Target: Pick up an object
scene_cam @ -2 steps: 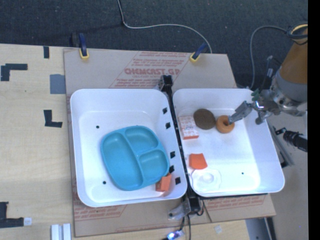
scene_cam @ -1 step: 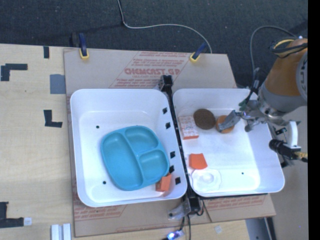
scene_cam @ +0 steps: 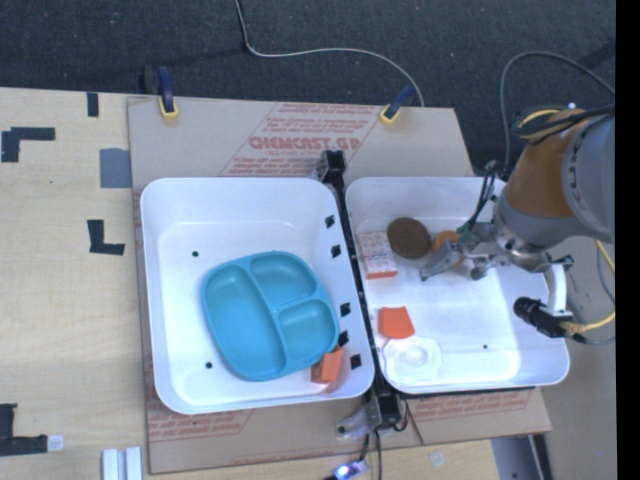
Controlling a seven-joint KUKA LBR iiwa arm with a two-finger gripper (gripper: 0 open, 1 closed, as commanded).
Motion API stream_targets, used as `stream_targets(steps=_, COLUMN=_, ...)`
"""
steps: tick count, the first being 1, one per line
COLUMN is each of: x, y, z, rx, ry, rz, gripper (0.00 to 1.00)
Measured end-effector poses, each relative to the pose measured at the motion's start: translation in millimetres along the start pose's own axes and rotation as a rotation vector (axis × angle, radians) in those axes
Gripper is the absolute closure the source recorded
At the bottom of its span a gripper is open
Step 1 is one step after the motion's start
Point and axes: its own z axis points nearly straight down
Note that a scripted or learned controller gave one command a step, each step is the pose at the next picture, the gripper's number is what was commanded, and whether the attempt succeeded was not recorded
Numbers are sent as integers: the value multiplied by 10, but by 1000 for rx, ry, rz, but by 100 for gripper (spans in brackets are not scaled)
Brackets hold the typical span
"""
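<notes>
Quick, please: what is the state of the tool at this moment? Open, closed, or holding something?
Tool: cannot be told; it sits low in the right bin, beside a brown round object.

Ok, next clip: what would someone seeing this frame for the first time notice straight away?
Probably the big light-blue plastic divided plate lying in the left white bin, with a small orange block at its lower right edge. Next, the grey arm with the orange band reaching from the right into the right white bin, its gripper low beside a round brown disc. An orange square block lies nearer the front.
</notes>
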Motion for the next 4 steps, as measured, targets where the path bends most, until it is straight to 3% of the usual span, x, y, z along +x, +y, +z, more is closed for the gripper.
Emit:
stream_targets(steps=1, x=3, y=10, z=-137, rx=-4, ry=-1, rz=-1, gripper=100)
stream_targets(steps=3, x=53, y=99, z=-1210, rx=-12, ry=-2, rz=-1, gripper=100)
stream_targets(steps=4, x=57, y=104, z=-1348, rx=-7, ry=-1, rz=0, gripper=100)
